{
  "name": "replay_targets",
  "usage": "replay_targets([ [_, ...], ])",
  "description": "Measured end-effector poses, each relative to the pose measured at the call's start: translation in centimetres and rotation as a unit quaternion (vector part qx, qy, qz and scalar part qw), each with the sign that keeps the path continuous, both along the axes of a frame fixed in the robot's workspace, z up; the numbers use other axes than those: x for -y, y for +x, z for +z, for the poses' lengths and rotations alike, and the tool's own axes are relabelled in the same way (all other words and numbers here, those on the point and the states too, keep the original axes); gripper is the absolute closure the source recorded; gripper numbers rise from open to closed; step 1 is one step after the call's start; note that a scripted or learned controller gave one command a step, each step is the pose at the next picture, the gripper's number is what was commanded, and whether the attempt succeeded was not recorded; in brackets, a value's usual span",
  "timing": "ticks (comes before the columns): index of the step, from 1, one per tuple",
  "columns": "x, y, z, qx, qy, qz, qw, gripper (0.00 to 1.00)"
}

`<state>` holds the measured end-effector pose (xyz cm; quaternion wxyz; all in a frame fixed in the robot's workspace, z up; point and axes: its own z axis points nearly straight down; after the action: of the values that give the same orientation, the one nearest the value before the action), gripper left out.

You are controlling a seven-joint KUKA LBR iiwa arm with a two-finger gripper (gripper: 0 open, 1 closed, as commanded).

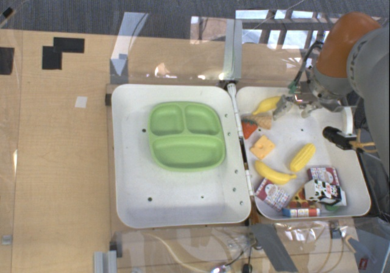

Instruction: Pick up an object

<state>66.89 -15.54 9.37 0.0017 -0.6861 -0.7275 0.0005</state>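
At the far side of the right shallow white plastic bin [364,202], my two-finger gripper [297,96] hangs low off the grey arm, and I can't tell whether it is clenched or released from this angle. Just beside it, toward the divider, lies the small curved yellow toy banana [266,105], the nearest candidate; I judge it light, stiff and smooth, likely slippery, best pinched across its narrow middle. Farther out sit an orange cheese-like wedge [262,147], a ridged yellow toy corn cob [303,157] and a second, larger yellow banana [273,173]; near the front edge are 2 small printed cartons. Well apart, the left white bin [131,205] holds a green 3-compartment plastic plate [186,136].
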Motion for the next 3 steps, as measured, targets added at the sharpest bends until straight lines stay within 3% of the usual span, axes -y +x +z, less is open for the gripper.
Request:
replay_targets([
  [1, -3.8, 0.0, -0.3, 0.005, -0.0108, 0.145, 0.9894, 0.00],
  [2, -4.5, 0.0, 0.5, 0.000, -0.0031, 0.148, 0.9890, 1.00],
  [3, -10.8, 0.2, 9.2, 0.004, -0.0002, 0.013, 0.9999, 1.00],
])
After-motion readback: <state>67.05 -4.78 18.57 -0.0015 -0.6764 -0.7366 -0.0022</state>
